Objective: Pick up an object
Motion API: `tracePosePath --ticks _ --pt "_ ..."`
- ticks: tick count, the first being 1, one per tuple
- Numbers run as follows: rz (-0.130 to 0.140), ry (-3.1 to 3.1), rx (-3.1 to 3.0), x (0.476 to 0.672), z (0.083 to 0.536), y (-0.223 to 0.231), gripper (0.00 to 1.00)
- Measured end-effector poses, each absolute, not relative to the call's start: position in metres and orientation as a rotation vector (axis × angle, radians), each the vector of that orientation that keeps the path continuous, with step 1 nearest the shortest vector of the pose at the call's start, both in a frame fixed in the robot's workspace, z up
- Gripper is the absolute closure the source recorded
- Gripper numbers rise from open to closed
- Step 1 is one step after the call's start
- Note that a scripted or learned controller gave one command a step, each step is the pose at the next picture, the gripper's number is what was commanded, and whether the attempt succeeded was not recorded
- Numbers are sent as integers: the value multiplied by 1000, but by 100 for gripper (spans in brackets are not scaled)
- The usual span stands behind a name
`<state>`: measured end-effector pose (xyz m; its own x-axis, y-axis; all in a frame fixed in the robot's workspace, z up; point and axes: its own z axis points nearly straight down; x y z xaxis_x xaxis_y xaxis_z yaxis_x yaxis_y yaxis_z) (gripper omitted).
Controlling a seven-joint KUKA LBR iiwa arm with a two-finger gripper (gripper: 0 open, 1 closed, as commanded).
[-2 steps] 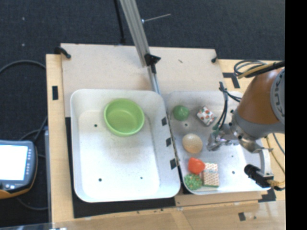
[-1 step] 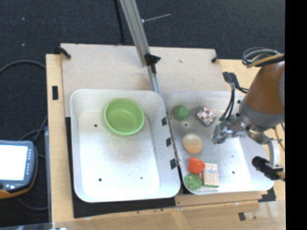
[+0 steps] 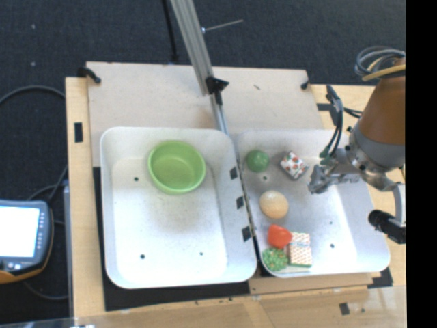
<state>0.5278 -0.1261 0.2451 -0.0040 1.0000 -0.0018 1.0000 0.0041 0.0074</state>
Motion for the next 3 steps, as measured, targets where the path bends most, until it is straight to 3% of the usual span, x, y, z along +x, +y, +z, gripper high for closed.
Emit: tracePosePath --ticks 1,3 --pt "5 2222 2213 529 279 -127 100" --pt "1 2227 2214 590 254 -29 100"
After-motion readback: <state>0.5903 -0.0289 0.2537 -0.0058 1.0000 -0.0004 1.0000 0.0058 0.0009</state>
